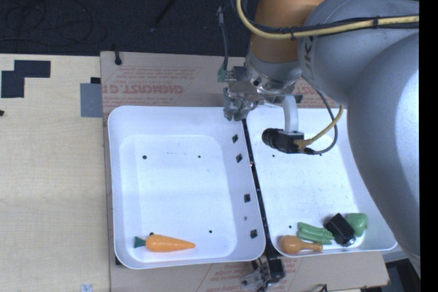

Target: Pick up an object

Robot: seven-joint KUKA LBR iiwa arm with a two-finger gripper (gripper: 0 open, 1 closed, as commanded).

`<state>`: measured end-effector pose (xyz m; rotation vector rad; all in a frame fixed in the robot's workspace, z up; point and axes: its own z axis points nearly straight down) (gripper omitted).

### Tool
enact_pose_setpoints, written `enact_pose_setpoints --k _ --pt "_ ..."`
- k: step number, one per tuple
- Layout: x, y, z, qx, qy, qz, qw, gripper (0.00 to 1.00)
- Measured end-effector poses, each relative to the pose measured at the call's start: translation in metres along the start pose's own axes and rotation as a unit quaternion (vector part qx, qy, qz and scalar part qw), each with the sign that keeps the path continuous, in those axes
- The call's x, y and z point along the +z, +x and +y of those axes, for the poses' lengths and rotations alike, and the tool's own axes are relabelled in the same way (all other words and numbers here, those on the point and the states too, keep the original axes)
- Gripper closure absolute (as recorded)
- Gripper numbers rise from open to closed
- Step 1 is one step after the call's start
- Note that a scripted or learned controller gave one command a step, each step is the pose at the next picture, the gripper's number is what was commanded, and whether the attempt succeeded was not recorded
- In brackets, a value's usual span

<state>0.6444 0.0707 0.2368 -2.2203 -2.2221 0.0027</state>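
A toy carrot (169,243) lies alone at the left bin's (123,147) near edge, an easy target if the gripper (237,108), fingers indistinct, hovering over the far divider, descends squarely across its middle.

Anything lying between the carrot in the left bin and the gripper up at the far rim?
No. In the camera view, only bare white bin floor separates the carrot from the gripper; no other objects lie on that stretch.
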Motion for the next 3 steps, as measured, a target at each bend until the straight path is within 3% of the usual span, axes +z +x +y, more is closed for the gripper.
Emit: enact_pose_setpoints --k 2,3 --pt "0.0161 -0.0297 -0.001 0.001 0.001 0.0 1.0 1.0" --pt "0.0162 -0.0295 -0.001 0.001 0.001 0.0 1.0 0.0"
